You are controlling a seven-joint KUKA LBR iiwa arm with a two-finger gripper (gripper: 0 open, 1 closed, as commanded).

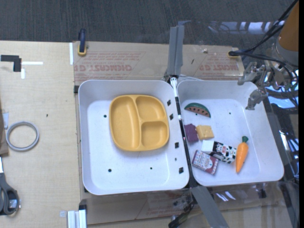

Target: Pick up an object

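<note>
In the camera view the gripper (253,90) hangs over the right bin's (266,127) far right rim, fingers apart around nothing. Nearer the front, the carrot (242,155) stands nearly upright in the frame, green top away, just beside a cow-patterned toy (224,151). The left bin (95,146) holds a yellow divided plate (139,122).

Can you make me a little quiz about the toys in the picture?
1. True or false: the carrot lies in the same bin as the yellow plate.
2. Which toy lies nearest the far wall of the right bin? A) watermelon slice B) carrot C) cow-patterned toy
3. Fill in: the yellow plate has ___ compartments.

Key: 1 false, the carrot is in the right bin and the plate in the left bin. 2 A. 3 three.
</note>
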